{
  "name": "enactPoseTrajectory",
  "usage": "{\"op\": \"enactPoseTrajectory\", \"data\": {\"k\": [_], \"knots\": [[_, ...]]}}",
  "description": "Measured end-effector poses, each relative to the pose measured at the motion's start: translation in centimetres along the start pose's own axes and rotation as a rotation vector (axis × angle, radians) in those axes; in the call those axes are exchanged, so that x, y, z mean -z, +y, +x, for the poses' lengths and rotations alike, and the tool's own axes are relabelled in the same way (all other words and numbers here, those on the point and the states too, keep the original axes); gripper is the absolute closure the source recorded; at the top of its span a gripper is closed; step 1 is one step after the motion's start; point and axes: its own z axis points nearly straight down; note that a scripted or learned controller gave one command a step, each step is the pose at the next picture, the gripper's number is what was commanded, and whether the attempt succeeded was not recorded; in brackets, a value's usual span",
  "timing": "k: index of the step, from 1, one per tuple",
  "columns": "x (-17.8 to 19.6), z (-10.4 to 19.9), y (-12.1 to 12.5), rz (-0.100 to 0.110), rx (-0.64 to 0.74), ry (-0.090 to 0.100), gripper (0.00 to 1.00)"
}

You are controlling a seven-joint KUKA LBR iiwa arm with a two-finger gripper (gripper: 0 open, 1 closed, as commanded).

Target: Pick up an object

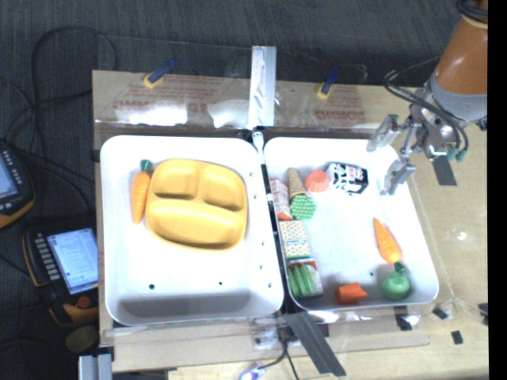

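My gripper (pixel 391 153) hovers over the far right corner of the right bin (pixel 420 212), open, with nothing between its fingers. Below it in that bin lie an orange carrot (pixel 386 241), a green round vegetable (pixel 395 283) and a small orange block (pixel 352 293). A black-and-white piece (pixel 347 177) and a red-orange round piece (pixel 318 181) lie just left of the gripper. Along the bin's left wall sit a green dotted ball (pixel 302 207), a patterned box (pixel 295 240) and a green bundle (pixel 304 279).
The left bin (pixel 119 236) holds a yellow sectioned tray (pixel 196 203) and a second carrot (pixel 140 193) beside it. A clear plastic sheet with clips (pixel 238 101) runs behind both bins. A pendant and cables (pixel 59 260) lie off the bench's left.
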Motion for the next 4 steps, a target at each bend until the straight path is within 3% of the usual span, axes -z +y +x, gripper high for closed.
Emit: {"op": "enactPoseTrajectory", "data": {"k": [1,2,3,4], "knots": [[-14.4,6.5,-1.4,-0.001,0.007,0.000,0.00],[-14.6,11.0,-2.5,0.001,-0.131,-0.017,0.00],[-14.6,10.8,0.8,0.004,-0.212,-0.016,0.00],[-14.5,14.0,0.1,-0.001,-0.344,-0.021,0.00]]}}
